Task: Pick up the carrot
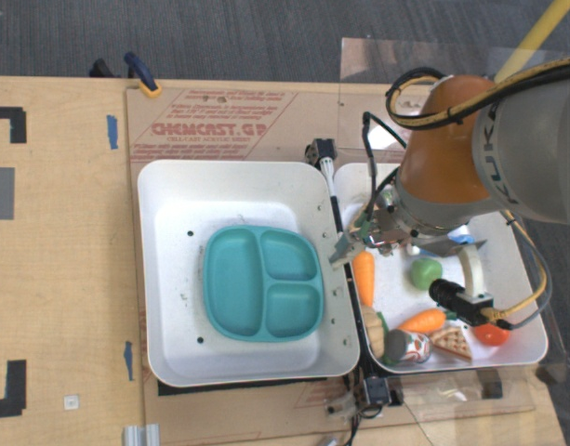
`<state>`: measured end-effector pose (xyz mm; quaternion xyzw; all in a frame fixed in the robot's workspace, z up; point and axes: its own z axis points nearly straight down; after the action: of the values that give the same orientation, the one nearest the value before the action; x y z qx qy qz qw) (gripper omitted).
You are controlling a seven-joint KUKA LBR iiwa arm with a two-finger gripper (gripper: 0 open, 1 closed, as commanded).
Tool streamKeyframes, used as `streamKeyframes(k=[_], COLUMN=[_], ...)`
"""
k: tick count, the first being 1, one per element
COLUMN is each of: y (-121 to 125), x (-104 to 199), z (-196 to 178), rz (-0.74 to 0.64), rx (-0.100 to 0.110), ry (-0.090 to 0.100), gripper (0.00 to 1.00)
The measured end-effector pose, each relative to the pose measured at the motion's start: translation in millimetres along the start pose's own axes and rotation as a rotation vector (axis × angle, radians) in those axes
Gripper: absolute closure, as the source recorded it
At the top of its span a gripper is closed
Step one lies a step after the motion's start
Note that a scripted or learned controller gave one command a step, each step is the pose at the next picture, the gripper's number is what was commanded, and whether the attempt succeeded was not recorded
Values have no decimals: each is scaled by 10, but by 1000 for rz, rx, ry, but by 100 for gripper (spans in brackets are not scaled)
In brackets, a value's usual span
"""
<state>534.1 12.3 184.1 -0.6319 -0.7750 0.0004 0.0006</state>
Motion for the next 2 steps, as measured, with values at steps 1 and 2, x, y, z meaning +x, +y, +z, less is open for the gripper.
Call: streamKeyframes(k=[1, 2], y=[0, 0], x=[0, 0], z=[0, 0], rz=[0, 0], rx=[0, 0], ry=[0, 0], gripper=[0, 0])
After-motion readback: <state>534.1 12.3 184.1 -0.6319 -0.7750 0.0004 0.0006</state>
